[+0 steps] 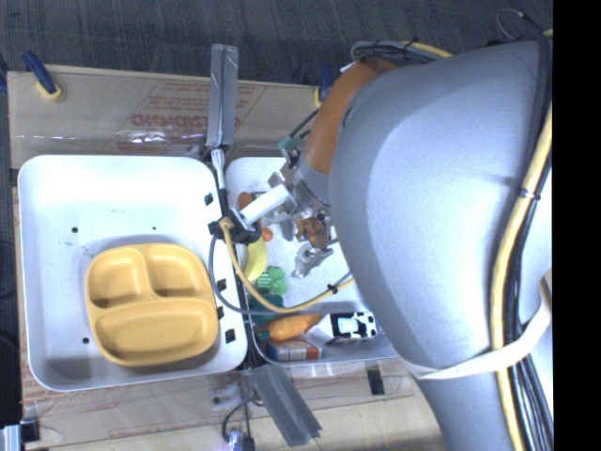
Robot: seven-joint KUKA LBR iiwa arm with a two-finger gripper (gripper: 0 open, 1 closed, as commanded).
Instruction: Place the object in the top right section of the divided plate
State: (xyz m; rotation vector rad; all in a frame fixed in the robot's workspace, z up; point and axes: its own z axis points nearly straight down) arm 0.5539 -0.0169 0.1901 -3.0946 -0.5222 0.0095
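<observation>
The yellow divided plate (150,301) lies in the left white bin (56,205), with two small sections at its top and one large section below; nothing is in it. My gripper (307,242) hangs over the upper middle of the right bin (246,172), above a heap of small objects. Below and left of it lie a yellow banana-shaped piece (254,261) and a green piece (273,279). An orange carrot-like piece (294,326) rests lower down. The grey arm hides most of the right bin.
A black-and-white item (354,325) and a red-labelled item (293,350) sit near the right bin's front wall. Small red and orange bits (248,199) lie by the divider. A yellow cable (246,285) loops across the bins' shared edge.
</observation>
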